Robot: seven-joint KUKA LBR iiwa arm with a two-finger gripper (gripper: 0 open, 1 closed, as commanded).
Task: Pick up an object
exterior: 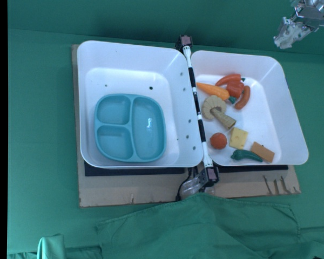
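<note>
Rumpled green cloth [205,228] lies nearest, draped over the front edge of the surface [43,117], which is itself covered in green. Just behind it a brown cardboard sheet [124,190] carries both white bins, with a dark mat edge showing under their front rims.

On the left, the left bin [97,58] holds a teal divided plate [130,127] with three compartments, set toward the bin's front-left part.

A black-and-white striped bar [197,112] runs front to back along the seam where the two bins meet.

Toy foods lie in the right bin [275,112], mostly toward its left half. Closest to the front rim are a dark green pepper [245,155] and, touching its right end, an orange wedge [262,151]. Slightly farther back sit a red-orange ball [218,140] near the seam and a yellow cheese block [238,138] just beside it. Behind these lies a tan mushroom [216,109], tipped on its side. Toward the bin's back rim, a carrot [213,90] lies slantwise, next to a cluster of red peppers [235,88].

Farthest away, beyond the back-right corner of the right bin, the pincer [288,34] hangs over bare green surface, well apart from every toy. Whether its jaws are parted or closed I cannot tell; nothing shows between them.
</note>
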